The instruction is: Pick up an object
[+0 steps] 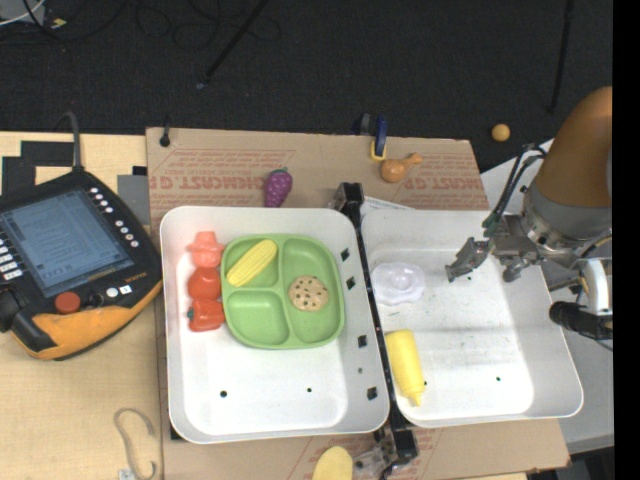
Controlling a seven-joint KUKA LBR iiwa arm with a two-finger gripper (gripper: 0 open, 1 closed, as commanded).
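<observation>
Two bins sit side by side at the middle of the frame, the left bin (200,388) touching the right bin (520,388) along a central divider. In the left bin, a divided plate (270,323) lies toward the upper part; a corn cob (249,262) rests in its upper-left compartment and a cookie (308,292) in its right one. A toy figure (204,282) lies just left of the plate. In the right bin, a bottle (404,365) lies at the lower left against the divider, and a clear lid (398,283) sits above it. The gripper (488,261) hangs over the right bin's upper right. A teach pendant (70,258) rests at the far left of the frame.
</observation>
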